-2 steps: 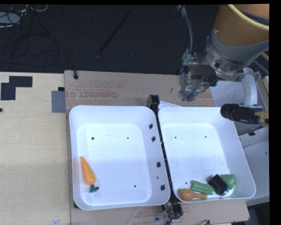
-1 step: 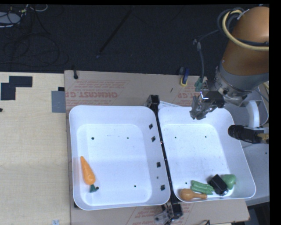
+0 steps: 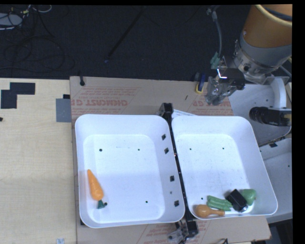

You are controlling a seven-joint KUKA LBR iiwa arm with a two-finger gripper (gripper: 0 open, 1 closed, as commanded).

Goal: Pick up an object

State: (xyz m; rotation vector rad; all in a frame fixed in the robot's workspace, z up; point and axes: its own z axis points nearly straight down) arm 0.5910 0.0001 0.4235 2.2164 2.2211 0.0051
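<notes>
L bin [image 3: 78, 143]: 1 carrot [image 3: 95, 185] | R bin [image 3: 257, 138]: 4 objs | end effector [image 3: 217, 97] above, state unclear

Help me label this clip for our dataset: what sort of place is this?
Probably a robotics lab bench set up for grasping trials: a grey-and-orange arm reaches over two white bins, which hold toy food such as a carrot, and loose cables trail behind the bench.

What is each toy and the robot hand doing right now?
carrot: lying flat in the left bin.
green pod: lying in the right bin, near corner.
black block: resting against the green pod.
orange pear-shaped toy: lying by the rim.
gripper: raised beyond the right bin.
</notes>
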